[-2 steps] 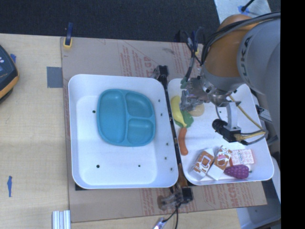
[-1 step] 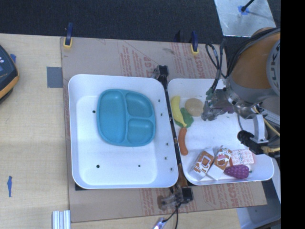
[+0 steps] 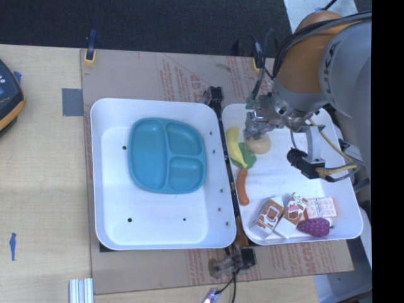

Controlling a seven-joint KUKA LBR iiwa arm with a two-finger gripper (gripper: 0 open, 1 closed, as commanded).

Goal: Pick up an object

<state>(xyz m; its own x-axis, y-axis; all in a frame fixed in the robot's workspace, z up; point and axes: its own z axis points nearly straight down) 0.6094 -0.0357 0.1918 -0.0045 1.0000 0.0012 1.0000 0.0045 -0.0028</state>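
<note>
Nearest, along the right bin's [image 3: 353, 229] near edge, lie small red-and-white cartons [image 3: 292, 213] with a purple grape bunch [image 3: 314, 226] just beside them. Farther in, against the bin's left wall, an orange carrot [image 3: 242, 186] lies below a yellow banana [image 3: 234, 146] and a green piece [image 3: 247, 157]. Beyond, the gripper [image 3: 256, 130] hangs over a pale round object [image 3: 261, 145]; whether it is open or closed, I cannot tell. Leftward, the other bin [image 3: 107, 188] holds a blue divided plate [image 3: 167, 154].

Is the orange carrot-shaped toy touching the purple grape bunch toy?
Apart. The camera view shows the orange carrot-shaped toy and purple grape bunch toy separated by small cartons.
</note>
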